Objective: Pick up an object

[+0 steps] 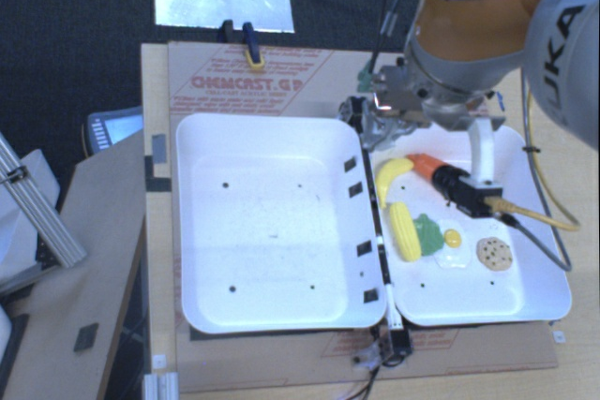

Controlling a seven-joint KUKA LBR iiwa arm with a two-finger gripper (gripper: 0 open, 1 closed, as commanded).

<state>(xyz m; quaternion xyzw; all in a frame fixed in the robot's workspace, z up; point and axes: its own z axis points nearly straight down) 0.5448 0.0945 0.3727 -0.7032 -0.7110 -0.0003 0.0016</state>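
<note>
**binwatcher:** Gripper (370,119) hangs over the right bin (473,300), up at its 11 o'clock corner. Can't tell if it's spread wide or pinched, the wrist blocks it. Nothing visibly held.

**plasticfruit:** Closest pick is the banana (394,171), at about 5 o'clock from the gripper and hugging the bin's left wall. Looks like toy food to me, so I'd guess light, stiff and a bit slick. I'd grab across the middle of the curve, not the tapered tips.

**binwatcher:** Rest of that bin: orange piece (424,163) touching the banana at its 2 o'clock, corn cob (405,231) at the bin's 9 with a green piece (431,234) against it, cookie (494,253) near 4. I see nothing in the left bin (272,229).
</note>
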